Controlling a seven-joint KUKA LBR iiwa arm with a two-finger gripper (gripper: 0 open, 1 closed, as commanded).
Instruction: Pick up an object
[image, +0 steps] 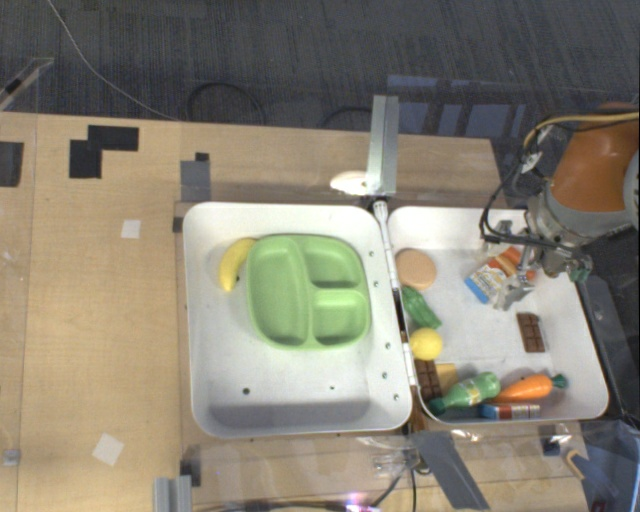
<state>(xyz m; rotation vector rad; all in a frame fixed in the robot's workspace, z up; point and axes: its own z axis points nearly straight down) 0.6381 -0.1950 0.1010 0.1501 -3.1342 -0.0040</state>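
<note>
1. The grey arm with its orange band reaches in from the right, and its two-finger gripper (522, 285) hangs over the far right part of the right white bin (590, 372), low above a small blue, white and orange snack packet (492, 277).

2. The packet lies just left of the gripper and appears to touch it. I judge it the likeliest thing to be picked, since the wrist is set straight over it. Whether the pincer is spread, pressed together, or pinching the packet I cannot tell; the wrist body and cables cover that spot.

3. Nothing can be seen lifted clear of the bin floor, so the pick looks not yet done.

4. Other candidates lie in the same bin: a round tan cookie-like disc (416, 268) at the far left, a green leafy toy vegetable (420, 308) and a yellow lemon-shaped ball (427, 344) along the left wall, a brown chocolate bar (531, 332) just near of the gripper, and a green plastic bottle (470, 391) and an orange toy carrot (528, 387) crowded against the near wall.

5. The left white bin (215, 400) holds a green divided plastic tray (305, 290) with a yellow banana (236, 262) tucked against its left edge.

6. Items at the near wall overlap, and a blue-and-red object under the carrot is too small to name.
</note>
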